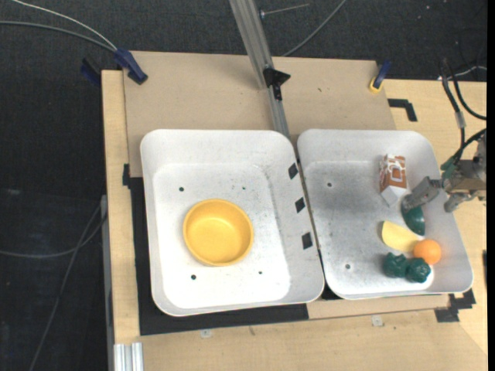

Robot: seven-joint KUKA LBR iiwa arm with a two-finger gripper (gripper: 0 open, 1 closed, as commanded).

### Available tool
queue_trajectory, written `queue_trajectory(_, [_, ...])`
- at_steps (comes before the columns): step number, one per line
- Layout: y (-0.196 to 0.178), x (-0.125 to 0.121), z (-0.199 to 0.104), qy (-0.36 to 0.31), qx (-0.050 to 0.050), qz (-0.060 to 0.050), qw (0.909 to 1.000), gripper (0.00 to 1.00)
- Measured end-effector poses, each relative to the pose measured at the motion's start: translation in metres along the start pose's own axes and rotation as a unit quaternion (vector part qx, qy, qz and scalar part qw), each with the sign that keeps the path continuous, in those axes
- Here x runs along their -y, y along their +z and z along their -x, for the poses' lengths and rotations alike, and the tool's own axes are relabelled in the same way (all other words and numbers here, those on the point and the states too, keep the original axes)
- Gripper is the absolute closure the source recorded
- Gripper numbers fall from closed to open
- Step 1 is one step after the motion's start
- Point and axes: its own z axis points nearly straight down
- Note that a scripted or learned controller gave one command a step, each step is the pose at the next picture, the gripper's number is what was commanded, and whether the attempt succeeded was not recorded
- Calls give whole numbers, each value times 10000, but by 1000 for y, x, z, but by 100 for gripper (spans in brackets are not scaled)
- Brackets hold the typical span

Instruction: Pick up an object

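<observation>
Camera view looks down on a worktop (pixel 201 91) of pale wood bearing two shallow white bins side by side. Near the middle of the left bin (pixel 166 161), a little toward its front edge, sits a yellow bowl (pixel 218 231), upright and alone.

All the small things in the right bin (pixel 340 207) are gathered along its right side. A small red and white carton (pixel 393 172) lies near the back right corner. Toward the front right corner, a yellow banana-shaped piece (pixel 397 236) lies touching an orange ball (pixel 427 251), and just in front of them, near the front edge, two dark green pieces (pixel 407 268) sit close together. Another dark green piece (pixel 416 221) lies just behind the yellow one.

Reaching in over the right edge of that bin are the jaws (pixel 427 194), between the carton and the dark green piece. One grey finger (pixel 418 193) slants down toward that green piece, its tip right by it. Whether the jaws are open or closed cannot be told from this angle, nor whether they grip anything.

A metal pole (pixel 255 41) crosses the back of the worktop, ending between the two bins.
</observation>
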Motion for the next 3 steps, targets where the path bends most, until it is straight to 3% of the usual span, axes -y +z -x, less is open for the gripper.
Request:
queue_trajectory(2, [114,-5,3,5,-13,-34,10000,0])
queue_trajectory(3, [143,-4,2,8,-18,-35,10000,0])
